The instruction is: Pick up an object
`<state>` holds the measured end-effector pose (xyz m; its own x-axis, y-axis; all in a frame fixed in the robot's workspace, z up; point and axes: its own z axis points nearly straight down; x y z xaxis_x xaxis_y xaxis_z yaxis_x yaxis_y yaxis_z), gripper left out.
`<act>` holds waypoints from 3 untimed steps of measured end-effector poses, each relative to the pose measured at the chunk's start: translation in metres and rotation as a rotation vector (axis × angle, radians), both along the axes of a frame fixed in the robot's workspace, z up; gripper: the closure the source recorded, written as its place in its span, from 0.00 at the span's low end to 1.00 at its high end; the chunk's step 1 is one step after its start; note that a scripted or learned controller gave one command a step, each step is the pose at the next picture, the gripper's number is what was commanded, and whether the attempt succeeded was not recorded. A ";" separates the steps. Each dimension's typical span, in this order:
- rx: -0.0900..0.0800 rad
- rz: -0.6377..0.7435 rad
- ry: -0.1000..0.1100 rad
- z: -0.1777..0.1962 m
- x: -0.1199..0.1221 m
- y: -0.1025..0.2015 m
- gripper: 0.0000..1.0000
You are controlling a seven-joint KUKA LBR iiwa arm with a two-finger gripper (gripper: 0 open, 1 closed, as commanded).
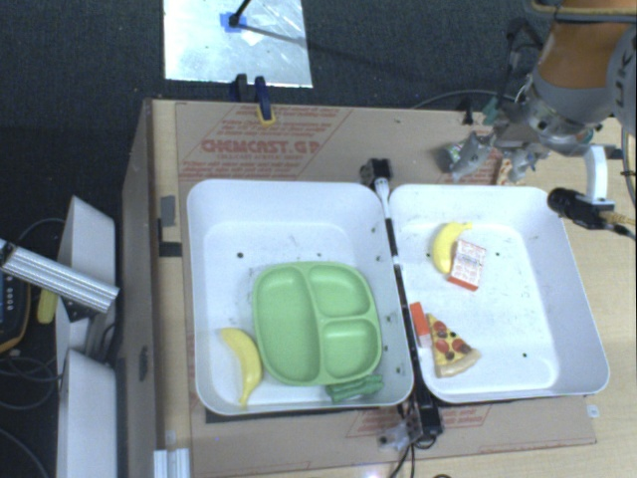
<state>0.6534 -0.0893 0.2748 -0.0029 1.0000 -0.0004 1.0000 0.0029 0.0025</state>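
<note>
Gripper [495,152] hangs over the bench behind the right bin [577,297], its fingers too blurred to tell how wide they stand, nothing visibly in them. Well in front of it, inside that bin, a banana [445,244] lies curved, long axis running front to back, a red-and-white packet [467,264] covering its right edge. Nearer the front sits a pizza slice [453,347], crust toward the front

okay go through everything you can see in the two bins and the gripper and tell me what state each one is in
Green divided plate: flat in the left bin, its compartments bare.
Banana: lying beside the plate's left edge.
Green item: lying at the plate's near edge.
Second banana: lying in the right bin.
Red-and-white packet: resting against that banana.
Pizza slice: lying flat.
Gripper: above the bench behind the right bin, holding nothing visible.
</note>
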 end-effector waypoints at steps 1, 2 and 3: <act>0.000 -0.001 0.004 -0.113 -0.032 -0.008 0.00; -0.003 0.001 -0.013 -0.185 -0.011 -0.013 0.00; -0.002 0.000 -0.005 -0.176 -0.012 -0.013 1.00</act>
